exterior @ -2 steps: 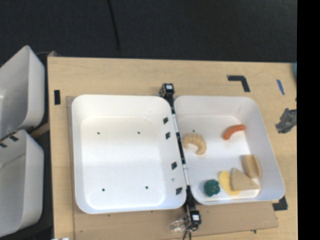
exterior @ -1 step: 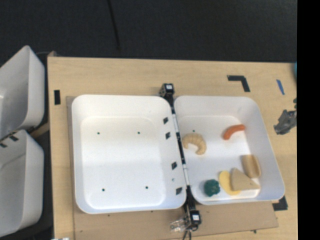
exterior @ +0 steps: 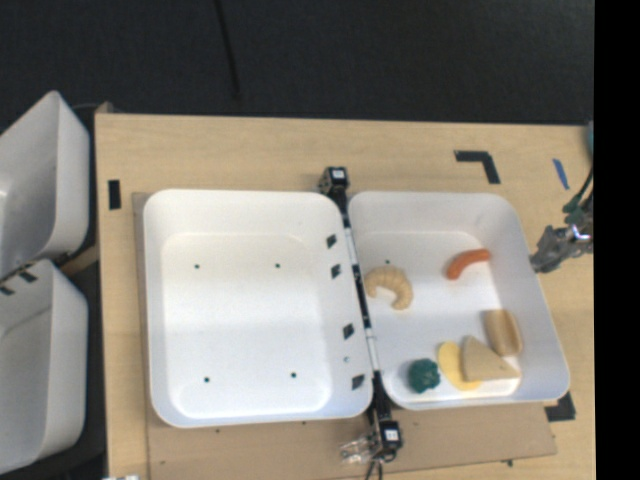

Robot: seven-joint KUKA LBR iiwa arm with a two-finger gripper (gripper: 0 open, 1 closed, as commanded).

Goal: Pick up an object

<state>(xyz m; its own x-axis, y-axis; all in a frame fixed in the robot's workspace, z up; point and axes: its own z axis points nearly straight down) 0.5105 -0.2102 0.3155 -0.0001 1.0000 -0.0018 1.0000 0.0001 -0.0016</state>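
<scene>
My tool (exterior: 560,240) sits just off the right bin's (exterior: 520,230) outer rim — can't tell how it's set. Nearest grab from there is the orange sausage (exterior: 467,262) — with croissant (exterior: 390,286) and bread wedge (exterior: 487,363) farther in.

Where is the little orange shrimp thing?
The orange shrimp lies in the right bin, toward its upper right part. The croissant is to its lower left, and the gripper sits just outside the bin's right rim.

Robot lab, plywood bench (exterior: 250,153), white bins (exterior: 240,208) (paired)
</scene>
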